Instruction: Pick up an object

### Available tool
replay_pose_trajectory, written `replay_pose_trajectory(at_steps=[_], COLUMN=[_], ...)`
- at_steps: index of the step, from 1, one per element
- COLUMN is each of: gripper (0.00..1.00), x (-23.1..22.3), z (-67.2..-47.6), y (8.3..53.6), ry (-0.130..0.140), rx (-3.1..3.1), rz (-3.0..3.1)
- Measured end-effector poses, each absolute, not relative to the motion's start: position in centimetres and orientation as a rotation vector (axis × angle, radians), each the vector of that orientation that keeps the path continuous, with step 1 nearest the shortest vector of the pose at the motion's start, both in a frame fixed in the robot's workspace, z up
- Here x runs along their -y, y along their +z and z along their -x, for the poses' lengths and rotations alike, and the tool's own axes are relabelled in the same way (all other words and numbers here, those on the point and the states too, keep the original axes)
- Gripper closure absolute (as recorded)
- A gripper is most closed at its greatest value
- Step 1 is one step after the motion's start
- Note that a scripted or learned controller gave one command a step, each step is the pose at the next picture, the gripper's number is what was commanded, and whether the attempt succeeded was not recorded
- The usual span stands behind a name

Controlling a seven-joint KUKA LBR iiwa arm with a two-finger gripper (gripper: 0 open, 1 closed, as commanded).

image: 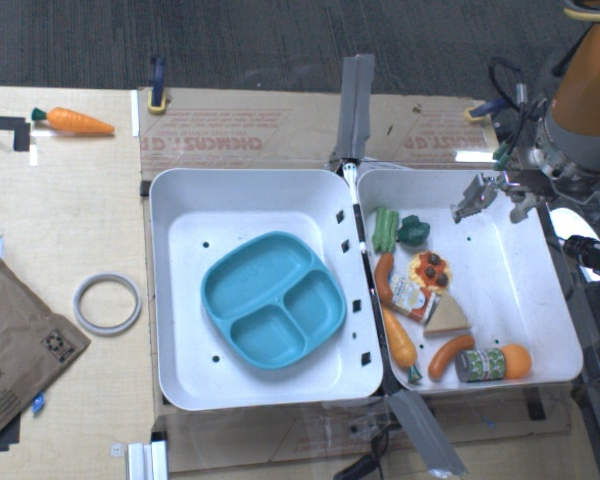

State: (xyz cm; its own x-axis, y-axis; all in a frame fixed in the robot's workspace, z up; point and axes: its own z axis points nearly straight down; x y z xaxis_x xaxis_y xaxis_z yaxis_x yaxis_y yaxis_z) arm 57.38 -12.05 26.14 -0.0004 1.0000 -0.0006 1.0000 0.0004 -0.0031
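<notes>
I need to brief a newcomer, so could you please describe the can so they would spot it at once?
Look in the right bin, at its near right corner. The can lies on its side between a sausage and an orange; it alone is metallic with a green label.

Arm (588,68) was grey w/ orange band above wrist; black cables looped beside it; metal gripper (495,199) had small silver-grey fingers.

Looks like a robotics lab bench: two white bins (170,268) on taped-down cardboard (250,128), a clamp (157,83) at the edge, loose cables (510,83) (toy food as props), a tape roll (107,302).
</notes>
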Motion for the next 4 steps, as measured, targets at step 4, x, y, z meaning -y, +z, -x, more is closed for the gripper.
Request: replay_pose_trajectory(at_steps=[4], gripper=[0.00], x=[9.4], z=[-58.6], y=[9.1], ry=[0.002], rx=[2.175], rz=[2.267])
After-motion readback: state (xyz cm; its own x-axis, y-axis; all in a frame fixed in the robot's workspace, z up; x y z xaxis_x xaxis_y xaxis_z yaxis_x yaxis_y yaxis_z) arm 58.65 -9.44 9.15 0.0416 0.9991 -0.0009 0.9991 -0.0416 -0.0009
